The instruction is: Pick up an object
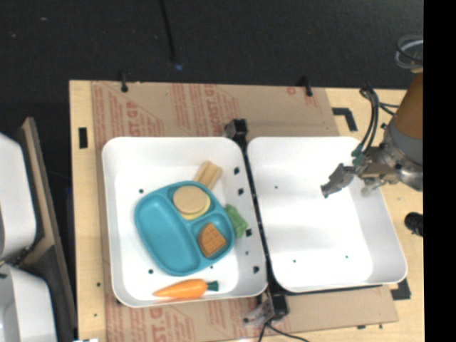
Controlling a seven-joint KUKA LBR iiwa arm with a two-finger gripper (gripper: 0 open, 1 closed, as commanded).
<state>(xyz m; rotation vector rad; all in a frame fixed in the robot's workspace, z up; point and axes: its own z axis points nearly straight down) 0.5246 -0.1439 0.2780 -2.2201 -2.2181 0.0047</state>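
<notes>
Step in hand, as I judge it: approach, before any grasp. The gripper [333, 186] hangs over the right bin [313, 262], toward its 2 o'clock corner, with the arm [410, 130] entering from 3 o'clock. Whether the claw is spread or closed I cannot tell at this resolution; nothing visible sits in it.

All candidate objects lie in the left bin [117, 191]:
- blue divided tray [160, 237], centre of the bin, tilted long axis running 11 to 5 o'clock
- round tan disc [192, 200] in the tray's upper compartment
- brown waffle-like piece [211, 239] in the tray's compartment at 4 o'clock
- tan block [209, 173], partly under or against the tray's 1 o'clock edge (cannot tell which)
- green piece [236, 221] just beside the tray at 3 o'clock, near the bin wall
- orange carrot [187, 288] at 6 o'clock, lying free on the floor, parallel to the near wall

Next move calls for a traverse toward 9 o'clock, over the two adjoining bin walls and the black clips [251, 191] along the seam, then a descent.

Room: the carrot looks the easiest pick (open floor above it, though the wall below is close). The green piece is cramped between tray and wall. The bin's 11 o'clock corner and 9 o'clock side offer open floor.
</notes>
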